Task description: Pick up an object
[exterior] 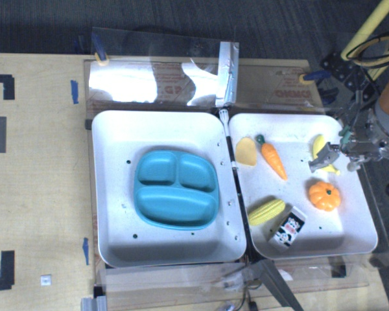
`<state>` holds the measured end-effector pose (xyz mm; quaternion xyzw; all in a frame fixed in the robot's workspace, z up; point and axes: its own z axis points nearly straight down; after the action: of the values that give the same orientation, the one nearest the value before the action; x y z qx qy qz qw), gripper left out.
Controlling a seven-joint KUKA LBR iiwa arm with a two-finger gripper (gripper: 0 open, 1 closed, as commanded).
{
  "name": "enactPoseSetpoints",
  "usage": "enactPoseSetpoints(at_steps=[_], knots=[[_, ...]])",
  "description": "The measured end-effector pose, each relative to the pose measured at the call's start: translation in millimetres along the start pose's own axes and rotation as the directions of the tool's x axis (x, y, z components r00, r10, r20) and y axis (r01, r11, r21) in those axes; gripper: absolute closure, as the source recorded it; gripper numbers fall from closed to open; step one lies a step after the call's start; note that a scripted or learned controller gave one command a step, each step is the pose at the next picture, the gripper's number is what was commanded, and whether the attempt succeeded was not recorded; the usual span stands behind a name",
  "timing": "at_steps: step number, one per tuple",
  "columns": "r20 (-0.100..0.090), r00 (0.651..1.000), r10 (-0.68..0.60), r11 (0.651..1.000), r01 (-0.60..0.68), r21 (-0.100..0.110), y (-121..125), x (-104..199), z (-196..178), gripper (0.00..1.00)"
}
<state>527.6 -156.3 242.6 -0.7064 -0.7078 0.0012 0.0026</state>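
Viewing the bench from above at a slant, the wooden bench top (32,193) appears at far left, marked with black corner brackets and small pieces of blue tape. The left bin (107,173), shallow and white, holds a blue divided plate (177,188) with three compartments, lying near the bin's centre. Behind this bin lies a sheet of clear plastic (155,76) over cardboard, catching a strong glare.

The right bin (356,229) touches the left bin along a shared edge and holds six objects. Nearest that edge, toward the back, lies a pale yellow slice-shaped piece (246,151); just beside it to the right is a carrot (272,159) with a green top, set at a diagonal. Toward the front lies an ear of corn (266,210), and just beside its right end a small black-and-white carton (287,229) (its printing is too small to read). Farther right sits an orange pumpkin (325,195). Behind the pumpkin lies a yellow banana-like object (321,149), partly covered by the gripper.

The gripper (325,159) reaches in from the right edge, positioned directly over the yellow object at the bin's rear right. Whether its fingers are spread or closed cannot be told from this view, nor whether anything lies between them. Yellow and black cables (369,28) hang at upper right.
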Motion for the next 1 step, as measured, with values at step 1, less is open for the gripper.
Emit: enactPoseSetpoints(at_steps=[1], knots=[[-0.002, 0.979, -0.205, 0.979, 0.205, 0.004, 9.0, 62.3, 84.5, 0.00]])
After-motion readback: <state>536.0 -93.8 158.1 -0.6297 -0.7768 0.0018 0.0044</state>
